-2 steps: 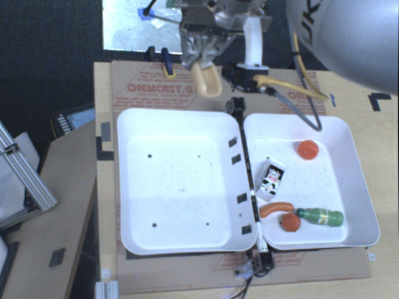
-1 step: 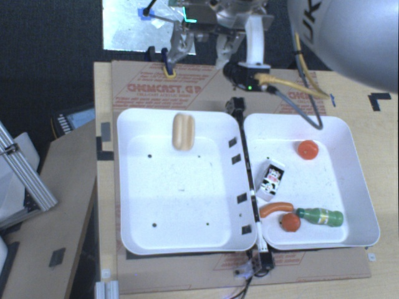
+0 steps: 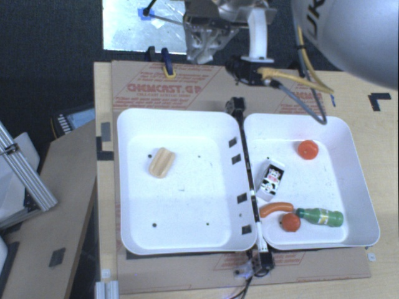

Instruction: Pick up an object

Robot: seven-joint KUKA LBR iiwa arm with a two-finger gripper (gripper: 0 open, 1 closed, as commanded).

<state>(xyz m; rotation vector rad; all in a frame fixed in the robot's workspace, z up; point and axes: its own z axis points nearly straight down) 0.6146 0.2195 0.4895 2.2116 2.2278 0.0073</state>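
The left bin (image 3: 131, 229) holds a tan bread-like piece (image 3: 161, 162) toward its left. In the right bin (image 3: 358, 185) lie an orange-red ball (image 3: 307, 149) near the back, a small black-and-white box (image 3: 271, 179) by the divider, an orange sausage shape (image 3: 275, 208), a red-orange ball (image 3: 290, 222) and a green bottle (image 3: 321, 217) on its side near the front. My gripper (image 3: 204, 45) hangs high above the bench, behind the bins' far edge, with nothing visible between its fingers.
Cardboard sheet (image 3: 168, 86) lies under both bins. Yellow and grey cables (image 3: 299, 86) trail over the back of the right bin. The arm's large grey body (image 3: 349, 17) fills the upper right. An aluminium rail (image 3: 25, 173) stands at the left.
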